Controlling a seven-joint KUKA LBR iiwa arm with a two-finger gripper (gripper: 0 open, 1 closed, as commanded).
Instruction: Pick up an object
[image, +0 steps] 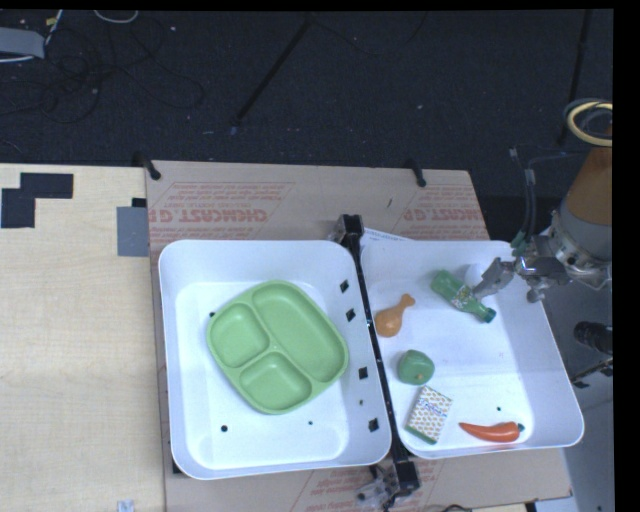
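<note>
My gripper (512, 283) hangs over the upper right part of the right bin (545, 350), open, with nothing between its fingers. Its left finger (488, 277) reaches down-left and its tip is at or just above a dark green toy (458, 291) lying slantwise there. I cannot tell whether they touch. Lower in the same bin lie an orange drumstick-shaped toy (393, 316), a green round toy (416, 366), a small printed box (430, 413) and a red chili pepper (491, 431).
The left bin (190, 290) holds a green divided plate (277, 345). A black divider (365, 340) runs between the bins. Both bins rest on cardboard (300, 200), with a pale wooden bench top (70, 350) to the left.
</note>
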